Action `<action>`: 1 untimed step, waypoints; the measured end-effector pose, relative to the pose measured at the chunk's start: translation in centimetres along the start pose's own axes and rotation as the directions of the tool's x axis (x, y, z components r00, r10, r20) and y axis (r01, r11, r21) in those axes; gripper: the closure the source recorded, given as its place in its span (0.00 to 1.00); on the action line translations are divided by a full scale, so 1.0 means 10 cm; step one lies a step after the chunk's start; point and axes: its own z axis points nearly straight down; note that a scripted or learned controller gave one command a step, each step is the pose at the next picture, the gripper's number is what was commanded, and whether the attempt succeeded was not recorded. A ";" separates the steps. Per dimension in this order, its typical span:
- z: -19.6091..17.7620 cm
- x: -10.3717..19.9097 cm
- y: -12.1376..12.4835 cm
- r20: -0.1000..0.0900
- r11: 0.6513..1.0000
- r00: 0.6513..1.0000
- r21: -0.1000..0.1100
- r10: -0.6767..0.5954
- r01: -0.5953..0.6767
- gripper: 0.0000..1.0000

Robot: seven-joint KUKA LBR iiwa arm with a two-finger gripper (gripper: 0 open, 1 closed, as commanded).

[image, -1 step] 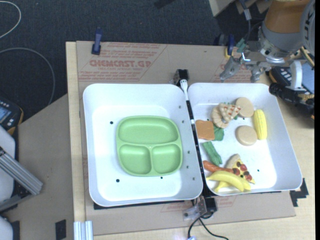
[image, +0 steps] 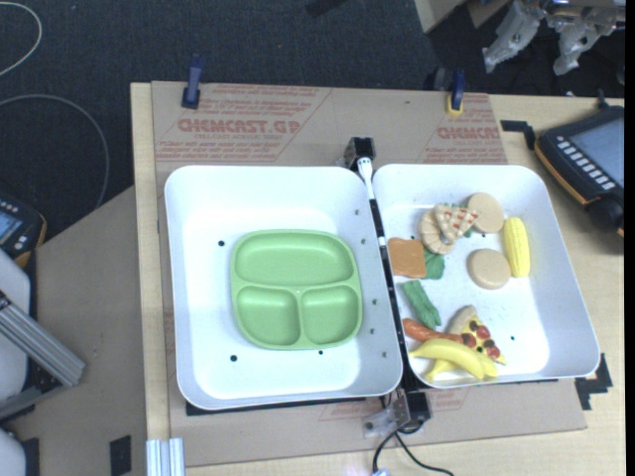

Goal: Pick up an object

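The right bin [image: 556, 266] holds several toy foods. Among them are a yellow corn cob [image: 515, 246], two tan round biscuits [image: 488, 268] [image: 485, 211], a waffle-like piece [image: 446, 226] and an orange toast square [image: 407, 257]. A green pod [image: 424, 300], a pizza slice [image: 474, 333] and a banana [image: 456, 357] lie there too. My gripper [image: 541, 40] hangs at the top right, beyond the bins' far edge. It is open, with its pale fingers [image: 506, 33] spread and nothing between them. It is well away from all the food.
The left bin [image: 198, 226] holds a green divided plate [image: 296, 288]. A tablet with an orange rim [image: 590, 162] lies just right of the right bin's far corner. Blue clamps [image: 191, 84] [image: 456, 94] pin the cardboard sheet at the back.
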 end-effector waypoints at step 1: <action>-0.81 -0.34 -0.11 0.002 1.000 1.000 0.007 0.007 -0.007 0.00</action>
